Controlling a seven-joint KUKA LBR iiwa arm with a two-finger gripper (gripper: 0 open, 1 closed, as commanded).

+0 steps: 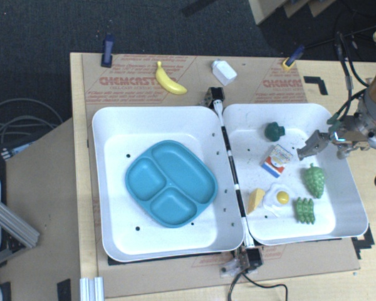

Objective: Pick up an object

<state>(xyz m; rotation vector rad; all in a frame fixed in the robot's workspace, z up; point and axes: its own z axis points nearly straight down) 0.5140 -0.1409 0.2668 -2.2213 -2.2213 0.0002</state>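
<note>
The right bin (351, 212) holds several small toys: a dark green round piece (274, 130), a red, white and blue carton (274, 162), a green leafy bunch (314, 180), a green studded piece (304, 210), a yellow wedge (255, 199) and a white fried egg (279, 198). My gripper (329, 149) hangs over the bin's right side, just above the leafy bunch and to the right of the carton. Its fingers are spread open and hold nothing.
The left bin (113, 130) carries a blue divided plate (170, 182). Behind the bins, a yellow banana (169, 80) and a white block (224, 72) lie on the bench. A black clamp (214, 95) sits where the bins meet.
</note>
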